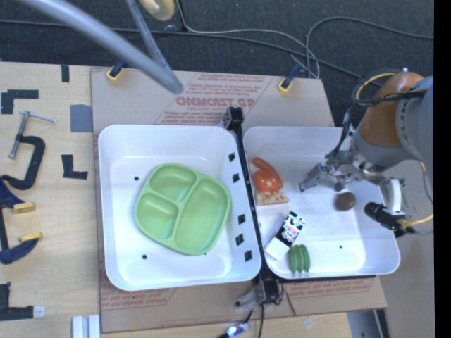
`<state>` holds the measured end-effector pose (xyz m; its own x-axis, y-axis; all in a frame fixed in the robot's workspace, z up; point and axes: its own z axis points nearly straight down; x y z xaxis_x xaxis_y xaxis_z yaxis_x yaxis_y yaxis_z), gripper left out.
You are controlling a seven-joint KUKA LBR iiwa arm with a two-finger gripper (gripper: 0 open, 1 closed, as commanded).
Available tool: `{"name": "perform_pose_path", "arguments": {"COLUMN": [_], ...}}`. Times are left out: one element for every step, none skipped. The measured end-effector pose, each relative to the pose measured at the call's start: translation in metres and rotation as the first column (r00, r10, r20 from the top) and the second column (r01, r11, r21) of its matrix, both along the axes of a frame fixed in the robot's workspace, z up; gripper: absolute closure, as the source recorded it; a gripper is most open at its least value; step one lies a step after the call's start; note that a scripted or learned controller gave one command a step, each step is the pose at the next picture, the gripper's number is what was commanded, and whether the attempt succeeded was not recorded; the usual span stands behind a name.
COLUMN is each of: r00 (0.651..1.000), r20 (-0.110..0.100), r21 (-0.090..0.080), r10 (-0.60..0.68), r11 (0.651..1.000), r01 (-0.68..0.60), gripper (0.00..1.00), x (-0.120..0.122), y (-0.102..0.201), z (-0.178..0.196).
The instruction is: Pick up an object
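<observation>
The right bin (366, 259) holds several objects. A red tomato-like piece on a tan slice (267, 182) lies near its left wall. A black-and-white carton (289, 231) and a green pickle (299, 258) lie toward the front. A small brown round object (344, 201) sits at the right. My gripper (323, 179) hangs over the middle of this bin, just up and left of the brown object and right of the tomato piece. Nothing shows in its grasp.
The left bin (113, 210) holds a green divided plate (183, 206). A black divider (243, 189) runs between the bins. The arm (394, 125) comes in from the right, with cables behind it. Clamps lie on the bench at far left.
</observation>
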<state>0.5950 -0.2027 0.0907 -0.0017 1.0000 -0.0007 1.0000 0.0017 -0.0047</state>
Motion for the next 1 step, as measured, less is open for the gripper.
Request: {"name": "perform_pose_path", "arguments": {"r00": [1.0], "r20": [0.003], "r21": [0.0], "r10": [0.002], "r11": [1.0], "r01": [-0.002], "gripper": [1.0], "x": [0.001], "y": [0.0006], "z": [0.0128]}}
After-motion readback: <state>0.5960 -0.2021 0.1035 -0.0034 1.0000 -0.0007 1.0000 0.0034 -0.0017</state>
